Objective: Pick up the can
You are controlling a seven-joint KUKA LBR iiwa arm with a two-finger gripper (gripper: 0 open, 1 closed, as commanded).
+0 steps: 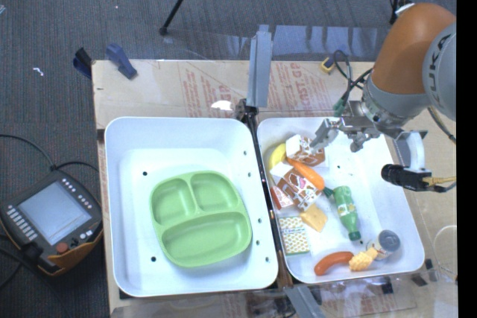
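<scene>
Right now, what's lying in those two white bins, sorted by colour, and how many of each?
Green: 2, the divided plate and the bottle
Yellow: 3, banana, cheese wedge, small yellow piece
Orange or red: 2, carrot, sausage
Grey: 1, can
Printed cartons: 3
Total: 11

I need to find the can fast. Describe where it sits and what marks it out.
Look in the right bin, the one crowded with toy food, and go to its near right corner. The can lies there, just right of the green bottle and against a small yellow piece. It is the only grey, round metal item.
</scene>
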